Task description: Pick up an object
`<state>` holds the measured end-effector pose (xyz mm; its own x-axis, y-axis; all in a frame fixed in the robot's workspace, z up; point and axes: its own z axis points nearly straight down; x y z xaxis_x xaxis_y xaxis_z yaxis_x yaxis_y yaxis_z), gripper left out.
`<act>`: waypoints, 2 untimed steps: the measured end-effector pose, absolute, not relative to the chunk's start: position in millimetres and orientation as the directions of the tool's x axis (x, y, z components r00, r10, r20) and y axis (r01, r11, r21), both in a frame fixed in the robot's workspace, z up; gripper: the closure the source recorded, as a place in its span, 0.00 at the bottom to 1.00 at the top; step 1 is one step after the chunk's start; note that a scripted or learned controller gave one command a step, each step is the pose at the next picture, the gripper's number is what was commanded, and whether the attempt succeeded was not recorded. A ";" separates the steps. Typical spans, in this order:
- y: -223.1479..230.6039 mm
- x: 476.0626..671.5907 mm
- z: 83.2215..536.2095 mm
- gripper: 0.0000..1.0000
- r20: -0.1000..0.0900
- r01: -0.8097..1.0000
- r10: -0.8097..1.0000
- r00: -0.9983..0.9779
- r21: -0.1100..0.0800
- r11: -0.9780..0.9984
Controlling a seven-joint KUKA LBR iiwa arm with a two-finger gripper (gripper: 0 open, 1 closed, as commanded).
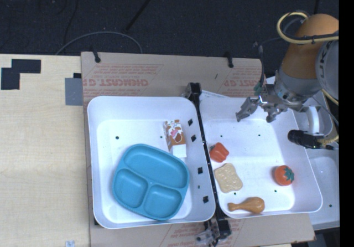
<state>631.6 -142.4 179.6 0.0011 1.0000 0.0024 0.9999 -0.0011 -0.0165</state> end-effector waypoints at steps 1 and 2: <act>-142.5 634.8 188.2 0.00 0.001 1.000 1.000 -0.001 -0.003 0.001; -142.8 625.2 129.5 0.00 0.001 1.000 1.000 0.000 -0.007 0.000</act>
